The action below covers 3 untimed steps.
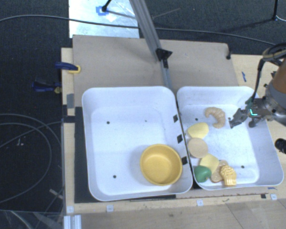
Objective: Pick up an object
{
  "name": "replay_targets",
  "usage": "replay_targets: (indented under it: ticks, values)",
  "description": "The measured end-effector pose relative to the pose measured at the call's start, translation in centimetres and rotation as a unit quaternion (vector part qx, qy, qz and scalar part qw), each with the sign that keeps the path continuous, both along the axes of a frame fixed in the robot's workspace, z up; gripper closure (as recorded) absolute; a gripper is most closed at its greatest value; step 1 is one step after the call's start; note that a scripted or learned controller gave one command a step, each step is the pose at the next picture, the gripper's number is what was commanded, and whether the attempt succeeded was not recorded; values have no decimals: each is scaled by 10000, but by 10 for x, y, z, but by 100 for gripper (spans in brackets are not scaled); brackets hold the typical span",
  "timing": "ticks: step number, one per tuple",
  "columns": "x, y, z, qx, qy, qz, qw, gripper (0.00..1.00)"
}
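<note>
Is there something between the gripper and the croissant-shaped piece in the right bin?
Nothing visible. The gripper hangs just right of the croissant-shaped piece, with bare right bin floor between them.

Bowl (161, 164) in left bin (97, 128); croissant (216, 116) in right bin (264, 161).
</note>
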State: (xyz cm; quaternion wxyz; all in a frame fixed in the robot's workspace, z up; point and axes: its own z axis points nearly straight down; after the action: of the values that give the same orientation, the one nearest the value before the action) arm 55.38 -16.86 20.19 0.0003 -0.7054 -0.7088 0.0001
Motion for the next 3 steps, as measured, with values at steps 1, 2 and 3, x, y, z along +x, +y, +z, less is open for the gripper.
replay_targets:
  ticks: [1,2,3]
  values:
    - [0,0,0,-1,-4,0,10000,0]
    - [-2,7,-44,0,7,-11,10000,0]
    - [4,7,-87,0,6,-21,10000,0]
